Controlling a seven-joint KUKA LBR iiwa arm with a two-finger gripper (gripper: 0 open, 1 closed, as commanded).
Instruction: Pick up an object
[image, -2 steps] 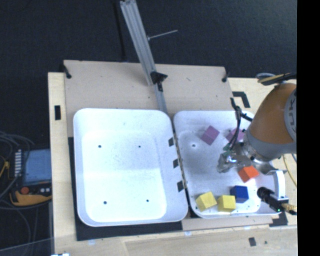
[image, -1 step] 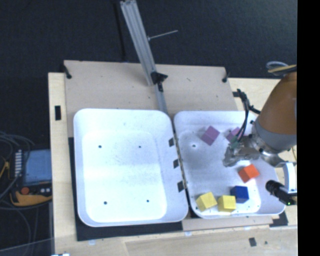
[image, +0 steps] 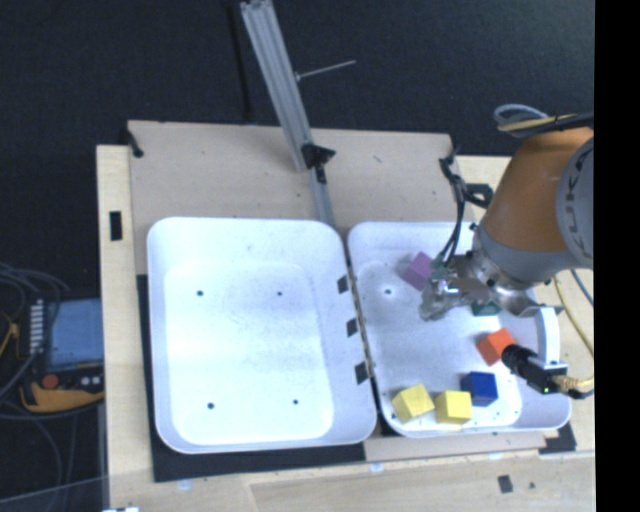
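My gripper (image: 437, 300) hangs over the middle of the right bin (image: 385, 330), below the grey wrist and orange band. A purple block (image: 418, 269) lies just up and left of the gripper, close to it but apart. An orange block (image: 493, 346) sits at the bin's right side. A blue block (image: 481, 387) rests near the front right corner. Two yellow blocks (image: 412, 403) (image: 455, 406) lie side by side along the front wall. I see nothing between the fingers.
The left bin (image: 245, 330) stands beside the right one, joined by small clips on the shared wall. A slanted metal pole (image: 290, 110) rises at the back. Cables and a blue box (image: 75, 335) lie off the bench's left side.
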